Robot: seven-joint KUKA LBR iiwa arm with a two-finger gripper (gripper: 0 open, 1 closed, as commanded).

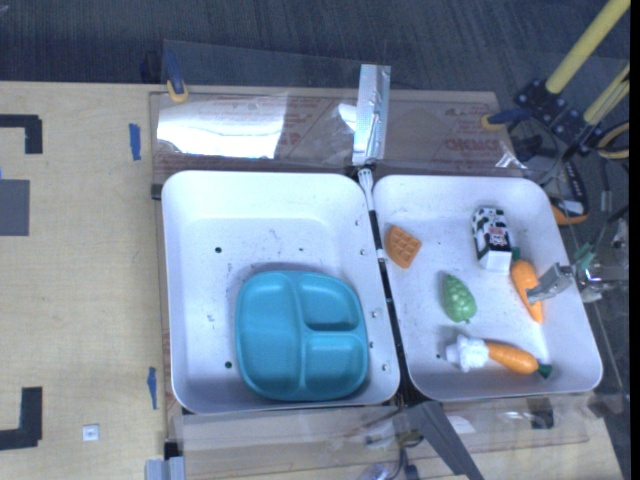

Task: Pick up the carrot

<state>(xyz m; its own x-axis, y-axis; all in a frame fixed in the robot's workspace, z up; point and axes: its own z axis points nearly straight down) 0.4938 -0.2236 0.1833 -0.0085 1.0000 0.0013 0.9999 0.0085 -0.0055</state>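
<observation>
An orange carrot point(524, 280) lies in the right bin point(420, 208) near its right wall, just below a black-and-white toy point(491, 235). A second orange carrot-like piece point(512, 357) with a green tip lies near the bin's front edge, touching a white piece point(466, 351). My gripper point(560, 280) reaches in over the right wall, and its grey tip sits on or right beside the lower end of the first carrot. Nothing is visibly lifted.
An orange waffle-like toy point(402, 245) and a green vegetable point(458, 297) lie in the right bin's middle. A blue divided plate point(300, 336) sits in the left bin point(200, 218). Cables and a yellow pole point(590, 33) stand at the far right.
</observation>
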